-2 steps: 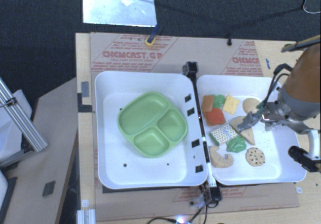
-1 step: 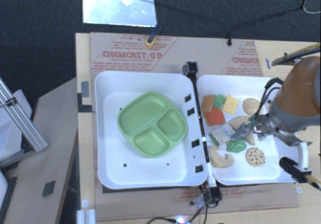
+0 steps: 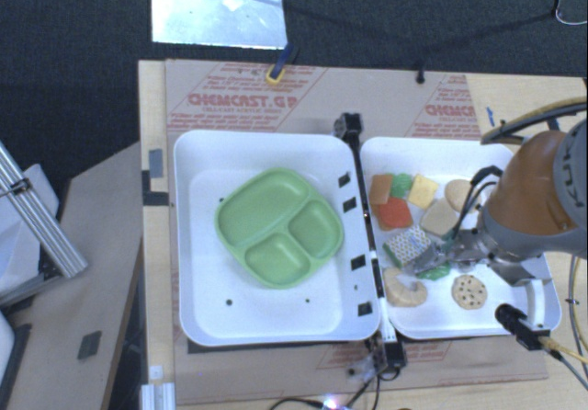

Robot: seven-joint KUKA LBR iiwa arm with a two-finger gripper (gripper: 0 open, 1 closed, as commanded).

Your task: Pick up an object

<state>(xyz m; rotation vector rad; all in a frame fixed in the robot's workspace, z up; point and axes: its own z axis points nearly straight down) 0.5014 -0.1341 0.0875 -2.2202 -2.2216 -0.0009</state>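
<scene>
Camera view, bench: a tan bench (image 3: 239, 96) with red lettering on its cover bears two shallow white bins side by side.
Left bin: the left bin (image 3: 197, 307) holds a green divided tray (image 3: 278, 227) with three compartments, lying flat near the middle.
Right bin: the right bin (image 3: 432, 155) holds the small food-like items — they sit crowded toward its left half.
Arm: the grey arm (image 3: 537, 206) with its orange band reaches in from the right and hangs over the right bin.
Gripper: the gripper (image 3: 434, 258) sits low among the items, just beside a checkered piece (image 3: 407, 241) and above a pale curved piece (image 3: 403, 290); I cannot tell how it is set, or whether anything is caught in it (the tip is too small and dark to read).
Cookie: a round chocolate-chip cookie (image 3: 469, 291) lies near the bin's front wall, apart from the gripper.
Other items: an orange piece (image 3: 381, 188), a green piece (image 3: 402, 184), a yellow block (image 3: 424, 190), a red piece (image 3: 395, 213) and two tan pieces (image 3: 441, 216) lie along the back.
</scene>
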